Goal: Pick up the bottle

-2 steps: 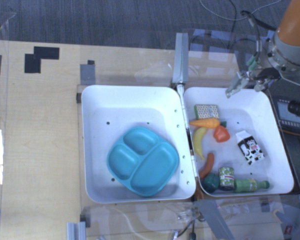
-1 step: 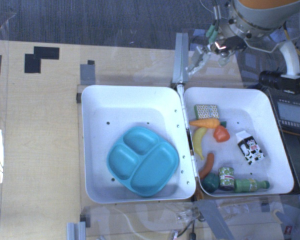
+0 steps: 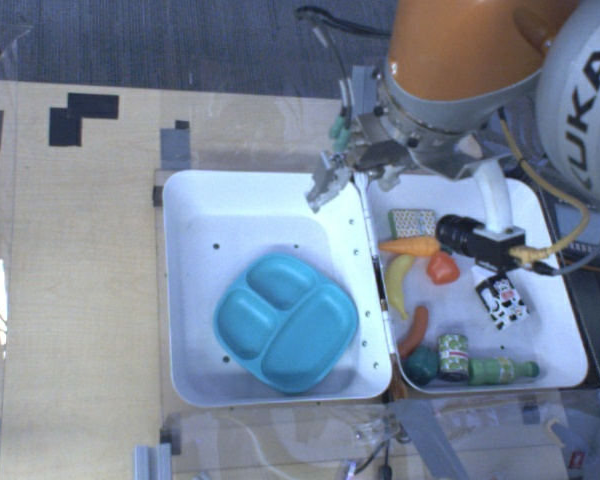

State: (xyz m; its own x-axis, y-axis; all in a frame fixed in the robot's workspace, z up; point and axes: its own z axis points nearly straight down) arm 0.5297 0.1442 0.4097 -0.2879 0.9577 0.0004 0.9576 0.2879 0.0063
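Observation:
The green bottle (image 3: 492,371) lies on its side along the front wall of the right bin (image 3: 565,313), cap pointing right. Just left of it are a green can (image 3: 452,352) and a dark teal round object (image 3: 420,366). My gripper (image 3: 352,183) hangs over the back end of the divider between the two bins, well behind and to the left of the bottle. Its fingers (image 3: 320,190) stand open with nothing between them.
The right bin also holds a carrot (image 3: 412,246), banana (image 3: 395,284), red pepper (image 3: 442,268), sausage (image 3: 412,330), cow-patterned carton (image 3: 502,302) and a green checked box (image 3: 412,222). A blue divided plate (image 3: 285,320) lies in the left bin (image 3: 195,268). A black wrist camera (image 3: 472,238) overhangs the right bin.

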